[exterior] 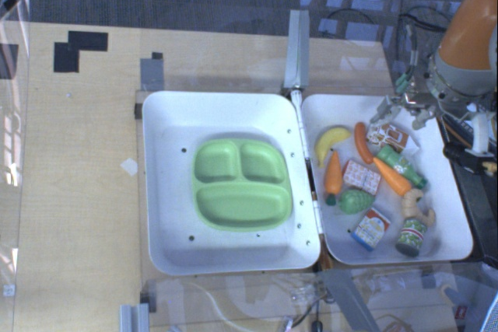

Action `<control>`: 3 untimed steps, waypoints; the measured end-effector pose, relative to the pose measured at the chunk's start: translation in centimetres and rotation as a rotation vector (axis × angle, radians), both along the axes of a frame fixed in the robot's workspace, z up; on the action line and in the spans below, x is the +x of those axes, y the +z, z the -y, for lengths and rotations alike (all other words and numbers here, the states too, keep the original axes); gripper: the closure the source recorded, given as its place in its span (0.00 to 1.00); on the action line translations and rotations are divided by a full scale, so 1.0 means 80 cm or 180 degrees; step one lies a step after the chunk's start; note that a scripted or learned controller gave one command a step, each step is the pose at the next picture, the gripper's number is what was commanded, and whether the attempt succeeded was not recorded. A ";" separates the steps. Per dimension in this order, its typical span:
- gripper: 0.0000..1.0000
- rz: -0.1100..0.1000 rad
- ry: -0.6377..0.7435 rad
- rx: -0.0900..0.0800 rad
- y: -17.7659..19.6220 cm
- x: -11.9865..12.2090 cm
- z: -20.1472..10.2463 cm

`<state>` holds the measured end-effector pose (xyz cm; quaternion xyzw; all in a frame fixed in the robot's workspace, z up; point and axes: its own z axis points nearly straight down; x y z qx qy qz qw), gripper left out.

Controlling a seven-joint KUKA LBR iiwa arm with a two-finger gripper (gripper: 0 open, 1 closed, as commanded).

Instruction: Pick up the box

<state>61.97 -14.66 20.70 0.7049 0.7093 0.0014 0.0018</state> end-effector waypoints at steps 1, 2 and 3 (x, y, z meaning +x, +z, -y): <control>0.00 0.0038 0.0643 -0.0016 -0.108 0.009 0.030; 0.00 0.0008 0.0674 -0.0005 -0.088 -0.003 0.015; 0.00 0.0015 0.0109 -0.0007 -0.120 0.065 0.035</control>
